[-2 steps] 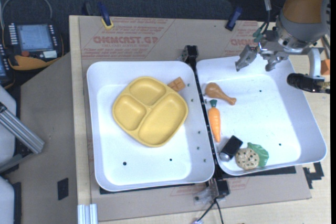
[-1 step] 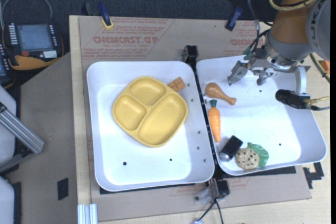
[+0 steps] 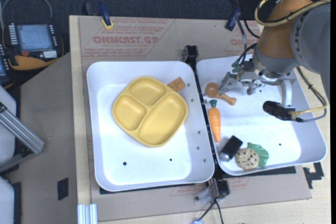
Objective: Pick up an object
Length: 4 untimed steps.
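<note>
Two white bins are set side by side on the table [image 3: 79, 113]. In the left bin [image 3: 105, 160] a yellow divided plate [image 3: 150, 110] is seen, with a small brown block [image 3: 176, 84] touching its upper edge. In the right bin [image 3: 310, 149] the candidate objects are gathered along the left wall: a tan drumstick-shaped toy [image 3: 218, 93], an orange carrot [image 3: 214, 121] just below it, a small black piece [image 3: 230, 146], and a cookie [image 3: 245, 158] resting against a green leafy item [image 3: 259, 153].

The arm [image 3: 294, 34] is reached in from the right, and the end effector [image 3: 242, 80] is placed low over the upper part of the right bin, just beside the drumstick toy. No object is seen between its parts; whether it is parted or closed cannot be told from this slant.

Risks are judged as follows. The drumstick toy is rounded and lies close to the bin wall, so it could be nudged aside or rolled rather than caught. The carrot lies nearly touching it, so both could be disturbed together. A descent too near the wall could be blocked by the bin rim.
</note>
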Each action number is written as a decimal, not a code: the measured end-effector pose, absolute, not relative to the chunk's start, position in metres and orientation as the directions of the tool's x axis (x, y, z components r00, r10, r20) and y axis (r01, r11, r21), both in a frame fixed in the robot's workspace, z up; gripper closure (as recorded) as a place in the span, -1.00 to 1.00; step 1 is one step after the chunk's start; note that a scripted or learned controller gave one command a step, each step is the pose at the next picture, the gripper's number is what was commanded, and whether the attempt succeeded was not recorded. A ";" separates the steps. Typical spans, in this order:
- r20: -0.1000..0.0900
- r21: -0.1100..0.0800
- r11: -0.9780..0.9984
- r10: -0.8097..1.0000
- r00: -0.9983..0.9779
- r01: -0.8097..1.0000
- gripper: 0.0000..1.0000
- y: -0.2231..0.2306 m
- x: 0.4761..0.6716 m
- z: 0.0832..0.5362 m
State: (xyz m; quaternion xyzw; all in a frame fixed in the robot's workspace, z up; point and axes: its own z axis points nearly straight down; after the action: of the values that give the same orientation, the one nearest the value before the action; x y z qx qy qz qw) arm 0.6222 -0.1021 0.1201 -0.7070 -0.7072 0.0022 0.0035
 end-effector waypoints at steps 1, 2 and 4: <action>-0.001 0.001 -0.001 1.000 0.001 1.000 1.00 -0.103 0.624 0.135; -0.001 0.007 0.002 1.000 -0.002 1.000 1.00 -0.094 0.621 0.189; -0.002 0.008 0.001 1.000 -0.001 1.000 1.00 -0.089 0.609 0.284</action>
State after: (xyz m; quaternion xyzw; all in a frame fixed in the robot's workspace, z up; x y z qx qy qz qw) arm 0.6087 -0.0895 0.2842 -0.7066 -0.7076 -0.0023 -0.0036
